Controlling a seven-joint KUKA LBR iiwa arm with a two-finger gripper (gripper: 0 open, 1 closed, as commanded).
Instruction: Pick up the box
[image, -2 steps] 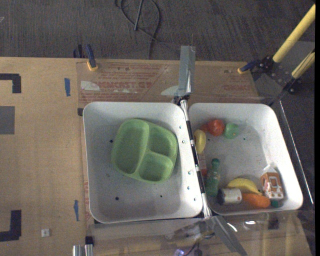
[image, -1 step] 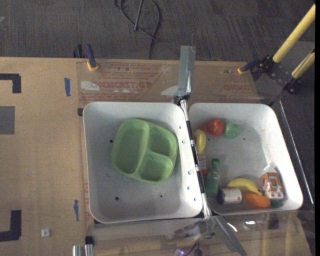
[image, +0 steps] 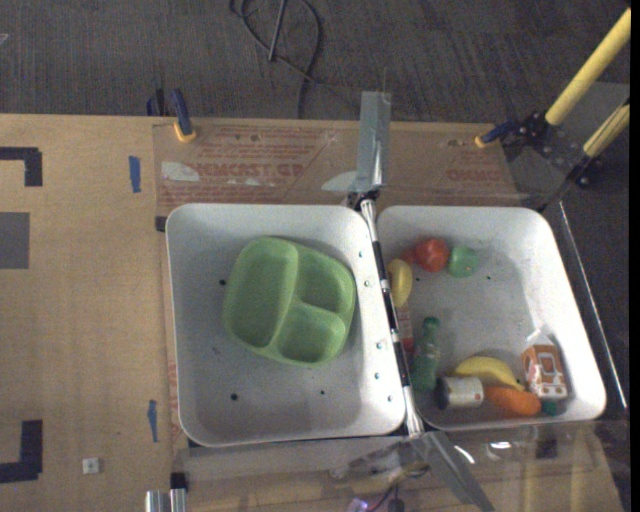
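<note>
1. Jaws: you could not tell how far open they stood, or whether they had hold of anything.
2. You would have found the box (image: 545, 370) in the right bin (image: 560, 250), near its front right corner. It was a small orange and white carton, and its printing was too small to read. A dark green bit at its front edge was hard to make out.
3. Just left of the box lay a banana (image: 487, 368). An orange carrot-like piece (image: 515, 401) sat in front of the banana and seemed to touch the box's lower left corner.
4. A small can (image: 460, 391) lay on its side beside the carrot-like piece, its label blurred. A green bottle (image: 427, 353) lay along the bin's left wall, its label also unreadable.
5. At the back of that bin you had a red round fruit (image: 432, 254) next to a green one (image: 462, 262). A yellow piece (image: 400, 282) was pressed against the left wall.
6. The left bin (image: 200, 400) held a green divided plate (image: 290, 300), tilted and set towards the back right.
7. The cardboard sheet (image: 260, 165) behind the bins on the table (image: 80, 300) carried faded red lettering that you could not have read with confidence.
8. Yellow poles (image: 598, 62) at the top right were cut off by the edge, and a dark cable (image: 285, 30) ran out of the top.
</note>
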